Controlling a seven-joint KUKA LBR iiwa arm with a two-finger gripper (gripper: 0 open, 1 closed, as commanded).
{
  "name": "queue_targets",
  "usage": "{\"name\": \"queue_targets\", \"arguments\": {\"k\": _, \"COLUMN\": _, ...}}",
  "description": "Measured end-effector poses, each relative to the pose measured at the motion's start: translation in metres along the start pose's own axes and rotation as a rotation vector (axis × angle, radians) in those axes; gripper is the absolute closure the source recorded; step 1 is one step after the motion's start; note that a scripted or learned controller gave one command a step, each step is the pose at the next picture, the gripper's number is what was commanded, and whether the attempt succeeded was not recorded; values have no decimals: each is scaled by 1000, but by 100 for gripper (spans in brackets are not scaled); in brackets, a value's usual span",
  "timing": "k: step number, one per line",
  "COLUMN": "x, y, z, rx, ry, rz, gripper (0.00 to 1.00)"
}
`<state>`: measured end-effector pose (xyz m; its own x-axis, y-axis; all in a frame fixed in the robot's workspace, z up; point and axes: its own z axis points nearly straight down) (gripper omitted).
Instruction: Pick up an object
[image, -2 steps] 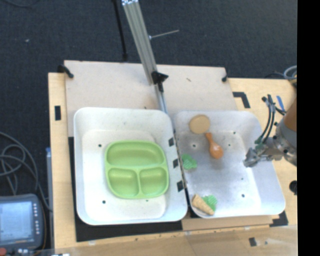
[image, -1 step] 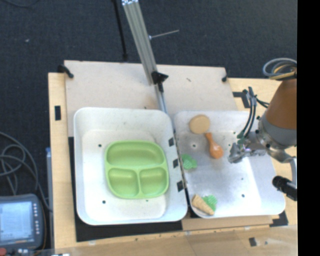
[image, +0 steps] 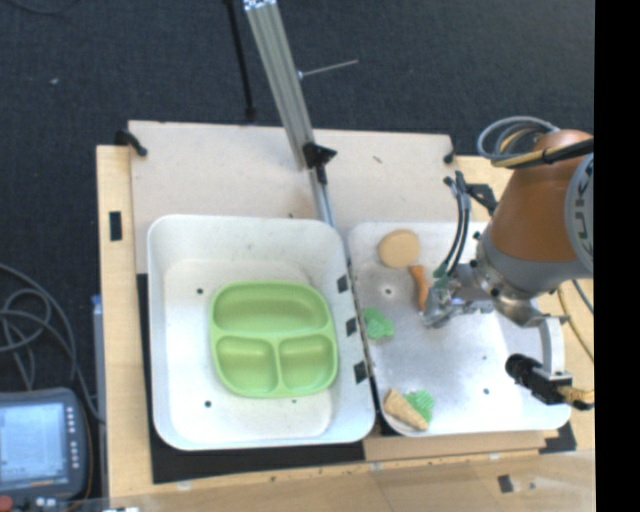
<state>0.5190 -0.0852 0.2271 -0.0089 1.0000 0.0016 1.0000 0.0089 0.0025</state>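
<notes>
On wooden bench (image: 240, 170), two white bins (image: 170, 300), dark carpet (image: 60, 70) around

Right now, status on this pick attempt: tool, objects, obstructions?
Tool low in right bin, beside orange stick. Nothing seen gripped. Tan disc, green piece loose nearby. Green tray in left bin.

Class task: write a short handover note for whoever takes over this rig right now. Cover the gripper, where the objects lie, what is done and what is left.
Gripper: low over the right bin, beside the orange carrot-like piece; nothing visibly held.
Right bin: tan round piece near the top left, small green piece by the left wall, tan wedge and a green leafy piece together at the bottom edge.
Left bin: green divided tray.
Done: no object lifted yet.
Left: grasp one object, probably the orange piece as it lies closest, and lift it.
</notes>
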Motion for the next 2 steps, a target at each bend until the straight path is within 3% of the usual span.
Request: {"name": "queue_targets", "arguments": {"k": 2, "x": 109, "y": 14, "z": 5, "rx": 1, "ry": 0, "rz": 1, "gripper": 100}}
